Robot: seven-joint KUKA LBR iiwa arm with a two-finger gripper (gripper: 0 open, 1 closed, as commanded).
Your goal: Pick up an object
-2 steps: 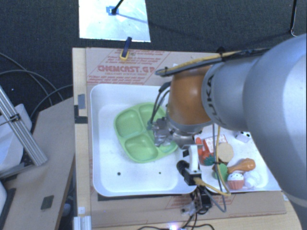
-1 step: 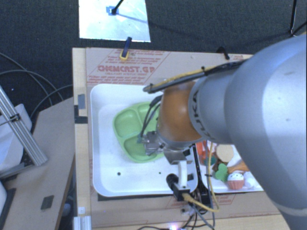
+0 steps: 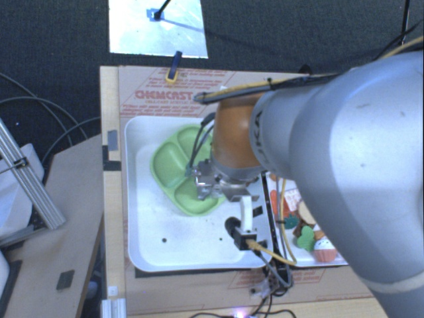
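The arm (image 3: 344,177) enters from 3 o'clock and covers most of the right half of the camera view, its orange band (image 3: 232,138) standing above the wrist. The gripper (image 3: 211,189) sits low over the left bin (image 3: 142,244), directly upon the near edge of a green divided plate (image 3: 173,164). That plate lies in the upper middle of the left bin, towards 12 o'clock from the bin's centre, and is the only object visible in that bin; it is judged to be the target of the pick.

The state of the jaws cannot be told: the wrist body hides the working end, and nothing in the view shows whether they stand wide, narrow, or closed on the plate's rim.

In the right bin (image 3: 331,260), at about 4 o'clock from the gripper, several small items (image 3: 308,234) lie partly exposed beneath the arm, in orange, green and white; their kind is too small to settle. Cables (image 3: 268,254) trail off the wrist towards 6 o'clock.

Assessment: the step in hand appears to be the descent or grasp at the plate's lower edge, possibly with contact already made, though this is not confirmed. The next move calls for a firm closure over the thin rim, then a straight lift. A shallow, smooth plate offers little purchase and may slip or tilt out.
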